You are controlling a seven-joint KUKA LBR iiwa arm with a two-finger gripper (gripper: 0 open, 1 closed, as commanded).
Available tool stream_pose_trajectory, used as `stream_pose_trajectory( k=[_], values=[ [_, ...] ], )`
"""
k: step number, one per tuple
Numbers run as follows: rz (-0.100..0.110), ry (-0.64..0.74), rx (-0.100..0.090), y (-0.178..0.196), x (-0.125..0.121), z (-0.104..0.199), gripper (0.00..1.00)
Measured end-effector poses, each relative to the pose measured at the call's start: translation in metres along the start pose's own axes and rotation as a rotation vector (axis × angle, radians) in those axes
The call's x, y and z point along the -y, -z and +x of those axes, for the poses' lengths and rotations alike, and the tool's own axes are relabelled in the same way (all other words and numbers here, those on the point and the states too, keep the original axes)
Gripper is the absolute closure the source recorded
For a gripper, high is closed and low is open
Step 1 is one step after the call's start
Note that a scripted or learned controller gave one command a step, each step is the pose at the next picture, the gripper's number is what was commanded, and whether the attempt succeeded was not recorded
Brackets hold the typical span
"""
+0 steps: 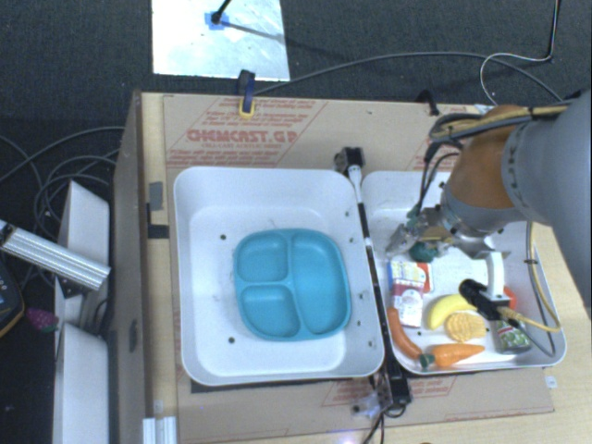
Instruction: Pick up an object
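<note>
We found the jaws in the right bin (393, 197), just beyond a red-and-white packet (409, 285). Open or closed, we could not tell.

The arm (518, 174) runs off the right edge, hiding the right bin's (388, 197) far corner; within that bin, a greenish thing (428, 249) under the tool (418, 239) is mostly covered.

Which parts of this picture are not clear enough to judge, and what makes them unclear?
1. Right bin, far right part: camera view, covered by the arm.
2. Packet print: camera view, too small to read.
3. Grey thing in that bin's near right corner: camera view, too blurred to name.
</note>
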State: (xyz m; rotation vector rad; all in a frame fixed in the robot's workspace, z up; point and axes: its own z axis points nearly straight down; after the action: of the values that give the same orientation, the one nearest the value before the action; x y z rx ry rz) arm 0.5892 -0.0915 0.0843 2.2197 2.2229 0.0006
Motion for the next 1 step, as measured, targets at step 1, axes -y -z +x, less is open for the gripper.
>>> stream_pose_trajectory(
  k=[1],
  values=[
    [-0.003,0.001,0.000,0.0108,-0.0011,0.0002,1.00]
  ],
)
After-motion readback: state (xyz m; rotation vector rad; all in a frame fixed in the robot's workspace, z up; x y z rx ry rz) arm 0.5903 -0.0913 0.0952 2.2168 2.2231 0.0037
